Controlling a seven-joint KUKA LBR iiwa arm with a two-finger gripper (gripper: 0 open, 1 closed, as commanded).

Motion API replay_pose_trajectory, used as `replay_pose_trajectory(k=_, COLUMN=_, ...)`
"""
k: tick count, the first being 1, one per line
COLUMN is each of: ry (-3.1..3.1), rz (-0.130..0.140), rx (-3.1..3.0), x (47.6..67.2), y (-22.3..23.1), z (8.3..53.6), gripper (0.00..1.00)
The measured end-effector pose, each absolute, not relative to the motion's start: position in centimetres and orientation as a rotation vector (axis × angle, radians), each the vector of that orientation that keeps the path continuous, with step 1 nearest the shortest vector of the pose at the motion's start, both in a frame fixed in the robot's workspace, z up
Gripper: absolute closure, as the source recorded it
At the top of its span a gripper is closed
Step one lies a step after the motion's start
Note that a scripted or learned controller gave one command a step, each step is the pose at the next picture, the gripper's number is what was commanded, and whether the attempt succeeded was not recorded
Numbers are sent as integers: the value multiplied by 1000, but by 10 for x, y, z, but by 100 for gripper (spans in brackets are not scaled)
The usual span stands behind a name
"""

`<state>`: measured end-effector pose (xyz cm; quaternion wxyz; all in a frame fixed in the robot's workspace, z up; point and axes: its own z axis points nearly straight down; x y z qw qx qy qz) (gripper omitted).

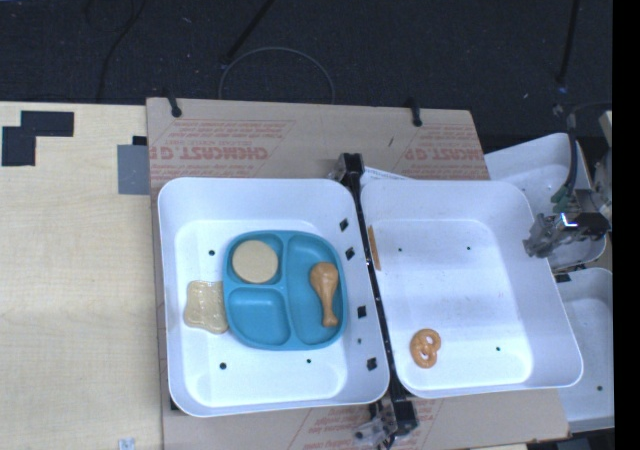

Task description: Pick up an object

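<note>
A slanted view from above is showing a pale wooden tabletop carrying two shallow white bins side by side on a sheet of brown cardboard.

The left bin is holding a blue divided tray. A round tan cookie is lying in the tray's far left compartment, and a toy chicken drumstick is lying in its right compartment, running near to far. The near left compartment is showing only blue. A pale slice of toy bread is resting on the bin floor, touching the tray's left edge.

The right bin is holding a small golden pretzel lying flat near its near left corner, well apart from everything else.

The pincer is hanging at the right bin's right rim, toward the far side, well apart from the pretzel and from the things in the left bin. It is appearing small and dark here, so I cannot tell how it is set, and nothing is visibly in its grasp.

Dark carpet with loose cables is lying beyond the far edge of the tabletop.
</note>
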<state>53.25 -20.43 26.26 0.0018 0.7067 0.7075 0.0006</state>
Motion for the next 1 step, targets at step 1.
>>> replay_pose_trajectory(k=1, ry=2229, rz=0, rx=2219, x=547, y=-155, z=247, gripper=100)
